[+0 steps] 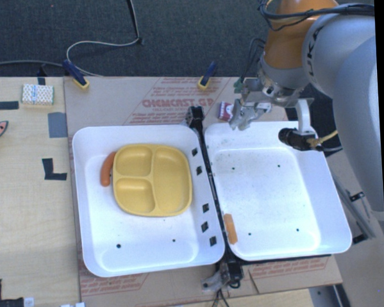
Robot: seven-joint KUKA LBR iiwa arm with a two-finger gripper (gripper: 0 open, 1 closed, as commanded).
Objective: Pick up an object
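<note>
Lying lengthwise along the right bin's [323, 200] left wall, orange carrot [230, 228]; tool [243, 120] grip state unclear.

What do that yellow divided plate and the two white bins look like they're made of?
Yellow divided plate: likely moulded plastic, matte, with smooth rounded compartments and uniform colour. Left bin and right bin: probably thin formed plastic, slightly glossy, with soft rounded rims; the right one looks speckled.

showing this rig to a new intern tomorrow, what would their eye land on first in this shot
Most likely the yellow divided plate lying in the left bin, with an orange sausage-like piece tucked against its left edge. Next, the grey arm with its orange band at upper right, its gripper hanging over the far rim of the right bin. A small orange piece lies by that bin's left wall.
</note>
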